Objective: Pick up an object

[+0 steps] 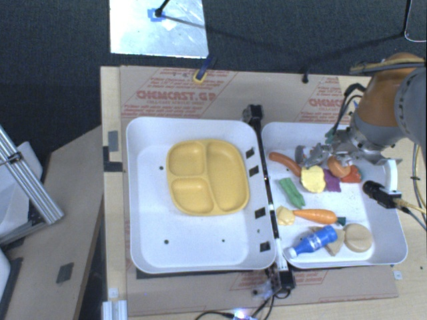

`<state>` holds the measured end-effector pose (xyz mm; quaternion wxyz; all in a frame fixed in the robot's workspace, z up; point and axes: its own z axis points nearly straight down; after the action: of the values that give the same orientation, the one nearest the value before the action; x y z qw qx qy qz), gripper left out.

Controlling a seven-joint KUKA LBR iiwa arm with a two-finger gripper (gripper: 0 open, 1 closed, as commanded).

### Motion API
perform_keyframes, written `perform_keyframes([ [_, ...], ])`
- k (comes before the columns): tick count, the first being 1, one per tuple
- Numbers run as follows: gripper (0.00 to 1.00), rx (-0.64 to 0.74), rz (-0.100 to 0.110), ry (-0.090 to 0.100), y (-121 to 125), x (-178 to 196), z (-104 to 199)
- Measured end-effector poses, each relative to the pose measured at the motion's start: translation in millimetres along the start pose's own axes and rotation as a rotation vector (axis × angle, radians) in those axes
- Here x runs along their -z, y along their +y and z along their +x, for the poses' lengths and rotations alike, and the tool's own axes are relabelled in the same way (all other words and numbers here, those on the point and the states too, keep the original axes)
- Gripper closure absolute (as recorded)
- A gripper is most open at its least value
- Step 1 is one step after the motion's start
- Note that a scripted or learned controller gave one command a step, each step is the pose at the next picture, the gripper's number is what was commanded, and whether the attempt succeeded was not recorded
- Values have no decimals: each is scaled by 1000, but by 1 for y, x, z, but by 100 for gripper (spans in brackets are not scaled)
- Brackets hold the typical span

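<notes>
Over right bin (399,242) far edge: claw (315,156) state unclear, beside yellow toy (312,179); bare floor frontward.

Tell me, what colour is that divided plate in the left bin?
Yellow. The divided plate shows plainly in the camera view.

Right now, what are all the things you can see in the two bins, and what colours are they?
plate: 1, yellow, three sections, left bin
sausage: 1, red-orange, right bin, upper left
lumpy piece: 1, yellow, middle
purple piece: 1, beside it
green piece: 1, left of middle
carrot: 1, orange, lower middle
bottle: 1, blue, front
round piece: 1, tan, front right
arm: 1, grey and orange, right
tool: 1, over right bin
</notes>
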<state>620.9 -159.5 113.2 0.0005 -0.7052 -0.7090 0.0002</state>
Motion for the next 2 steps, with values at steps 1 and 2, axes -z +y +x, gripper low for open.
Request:
perform_keyframes([
  [1,0,1,-12,-5,5,-21,0],
  [2,100,1,-27,-15,8,-7,-4],
])
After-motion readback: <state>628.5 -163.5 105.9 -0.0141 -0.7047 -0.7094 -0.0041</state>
